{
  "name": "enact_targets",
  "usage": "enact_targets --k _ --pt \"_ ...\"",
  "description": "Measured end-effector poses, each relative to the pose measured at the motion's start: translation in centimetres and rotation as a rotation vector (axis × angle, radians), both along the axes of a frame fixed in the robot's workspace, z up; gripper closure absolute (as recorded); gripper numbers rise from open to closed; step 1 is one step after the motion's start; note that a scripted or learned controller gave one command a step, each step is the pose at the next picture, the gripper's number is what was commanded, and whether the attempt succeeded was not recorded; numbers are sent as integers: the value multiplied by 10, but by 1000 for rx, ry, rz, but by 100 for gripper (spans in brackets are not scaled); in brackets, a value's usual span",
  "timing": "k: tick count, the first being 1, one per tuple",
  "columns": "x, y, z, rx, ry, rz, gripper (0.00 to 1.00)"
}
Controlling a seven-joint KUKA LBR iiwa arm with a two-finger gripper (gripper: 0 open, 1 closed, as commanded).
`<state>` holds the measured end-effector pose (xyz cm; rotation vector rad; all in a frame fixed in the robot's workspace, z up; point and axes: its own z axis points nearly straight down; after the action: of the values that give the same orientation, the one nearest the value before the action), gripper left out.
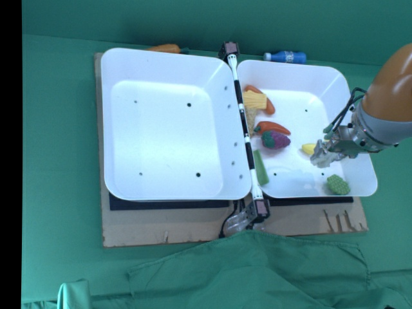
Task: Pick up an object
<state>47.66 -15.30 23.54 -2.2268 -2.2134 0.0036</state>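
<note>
Green bench with a brown board and two white bins

The bench (pixel 58 140) wears a green cloth. A flat brown board (pixel 161 234) lies on it. The left bin (pixel 167 118) and right bin (pixel 309 82) sit side by side on the board. A blue bottle (pixel 285 57) and an orange toy (pixel 164 47) lie behind the bins. Rumpled green cloth (pixel 257 275) is in front.

The grey arm (pixel 386 124) is reaching in from the right side of the camera view, its orange band (pixel 396 85) showing large above the wrist. The wrist is angling down and to the left, and a dark cable is looping along its upper side. The tool (pixel 320 159) is hanging low at its end, pointing left and downward.
</note>
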Motion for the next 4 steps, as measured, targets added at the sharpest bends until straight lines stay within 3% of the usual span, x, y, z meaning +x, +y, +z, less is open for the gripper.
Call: enact_targets --k 1,2,4 --pt "1 -2 -48 -2 -8 1 0" --pt "2 -3 -35 -5 -15 -1 100" --pt "1 0 81 -4 -13 4 100"
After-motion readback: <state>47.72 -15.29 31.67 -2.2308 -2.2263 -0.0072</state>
